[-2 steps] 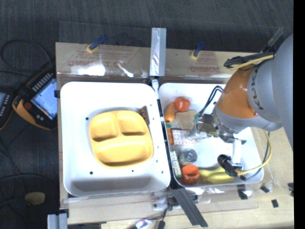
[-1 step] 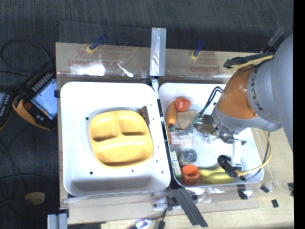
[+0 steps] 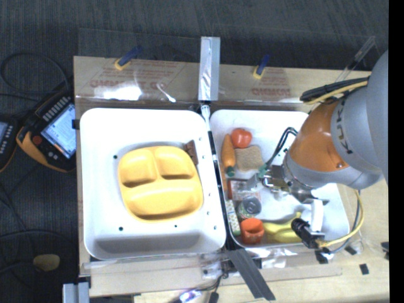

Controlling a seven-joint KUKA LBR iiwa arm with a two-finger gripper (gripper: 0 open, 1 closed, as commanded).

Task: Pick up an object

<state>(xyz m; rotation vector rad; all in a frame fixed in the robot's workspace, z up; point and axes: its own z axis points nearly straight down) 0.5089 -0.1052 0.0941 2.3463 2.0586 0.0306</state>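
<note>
Grey round tin [image 3: 250, 205], orange plastic cup [image 3: 252, 230] and yellow banana [image 3: 281, 231], all lying loose along the near side of the right white bin [image 3: 338, 211], with none of them lifted. Farther in, against the bin's left wall, a brown spongy block [image 3: 250, 159], an orange carrot-shaped piece [image 3: 228, 153] and a red tomato-like ball [image 3: 240, 137], also at rest.

Hanging low over the middle of that bin, just right of the tin and the brown block, the two-finger gripper [image 3: 267, 177] on the grey arm with its orange band [image 3: 320, 145]. Open or clenched: cannot tell from this angle. Nothing seen held. By this evidence the pick is not yet made, with approach apparently done and grasp and lift left.

In the left white bin [image 3: 144, 242], a yellow compartment tray [image 3: 160, 182], well apart from the gripper.

Readable writing: black letters "KU" on the arm's orange band. Reddish print on the far cardboard flaps [image 3: 120, 81], too blurred to read.
</note>
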